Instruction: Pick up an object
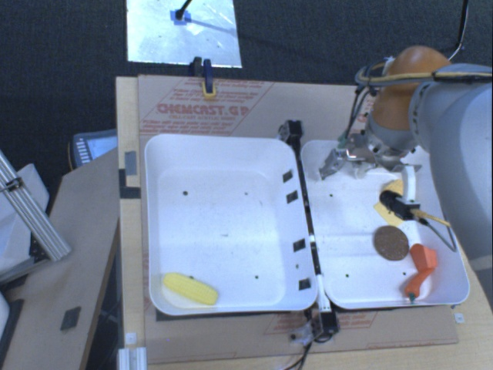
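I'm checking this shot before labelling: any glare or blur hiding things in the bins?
Camera view: even, soft light, with glare on the shiny metal sheet at the top; the grey arm near the lens looks soft; the yellow corn cob and the brown round disc read clearly, with faint shadows.

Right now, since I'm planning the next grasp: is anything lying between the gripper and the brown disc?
Nothing visible does. The gripper hangs over the right bin's far left part; the brown disc lies nearer its front right, with bare white floor between them. The orange piece lies beyond the disc, off that path.
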